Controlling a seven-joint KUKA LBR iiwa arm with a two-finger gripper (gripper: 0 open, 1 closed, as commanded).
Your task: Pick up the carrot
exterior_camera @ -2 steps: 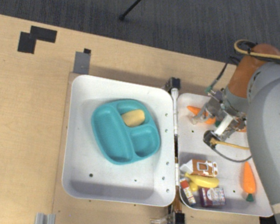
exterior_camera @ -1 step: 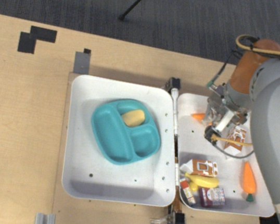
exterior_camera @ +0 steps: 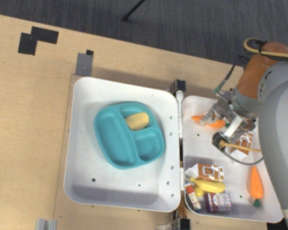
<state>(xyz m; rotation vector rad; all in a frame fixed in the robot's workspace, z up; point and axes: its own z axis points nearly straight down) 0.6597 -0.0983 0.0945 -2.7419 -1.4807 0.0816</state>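
The camera looks down on two white bins set side by side on a wooden bench. The left bin (exterior_camera: 82, 145) carries a teal divided plate (exterior_camera: 129, 135), and a yellowish, potato-like lump (exterior_camera: 137, 120) sits in the plate's compartment at about one o'clock.

The grey arm with its orange band (exterior_camera: 255, 70) comes into the right bin (exterior_camera: 198, 112) from three o'clock, and the gripper (exterior_camera: 224, 122) hangs low over that bin's upper half. Whether it is released or clenched cannot be told from here; arm parts crowd the tip.

An orange piece (exterior_camera: 204, 119) lies just at nine o'clock of the gripper, too hidden to name. The carrot (exterior_camera: 256, 183) lies at about five o'clock from the gripper, near the bin's right side, its thick end toward six o'clock, apart from the gripper and beside the arm's grey body.

At the bin's six o'clock edge is a heap: a brown-and-white carton (exterior_camera: 209, 172), a banana (exterior_camera: 207, 186) just below it, and a dark purple packet (exterior_camera: 219, 203).
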